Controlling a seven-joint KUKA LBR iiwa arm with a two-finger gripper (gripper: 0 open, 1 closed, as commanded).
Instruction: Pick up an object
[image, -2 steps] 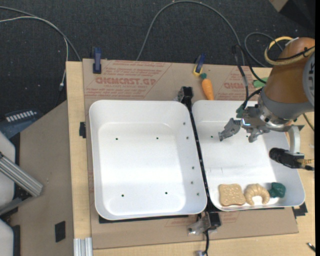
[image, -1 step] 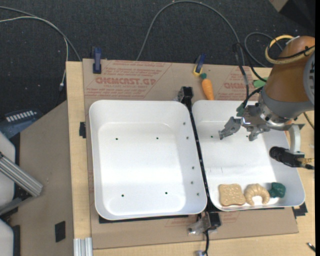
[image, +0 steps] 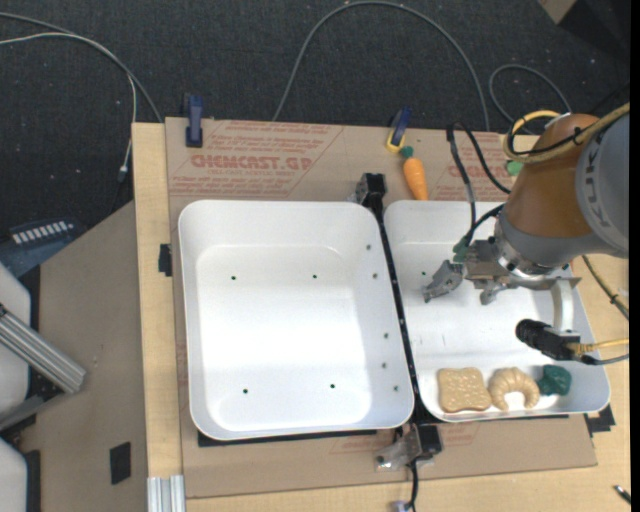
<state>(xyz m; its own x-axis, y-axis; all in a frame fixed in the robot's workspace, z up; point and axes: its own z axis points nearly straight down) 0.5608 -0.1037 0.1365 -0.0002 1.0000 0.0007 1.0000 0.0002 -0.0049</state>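
Your gripper (image: 462, 284) hangs over the middle of the right bin (image: 430, 230), its two fingers spread apart with nothing between them, so no pick has been made. The things you could take all lie in a row against that bin's near wall: a square cracker-like toast piece (image: 463, 390), a pale croissant (image: 514, 386) touching it on the right, and a small dark green object (image: 555, 379) just beside the croissant; that last one is too small for you to name with any confidence. They sit where a shallow bin tends to gather things, pushed up to the rim, which will likely make a straight descent awkward since one finger may meet the wall. The gripper is apart from the row, towards the bin's centre, so you should expect a move nearer to the near wall before closing. The left bin (image: 210, 300) carries nothing to pick. A toy carrot (image: 415, 178) lies outside both bins on the cardboard sheet (image: 250, 160) behind them, probably out of play
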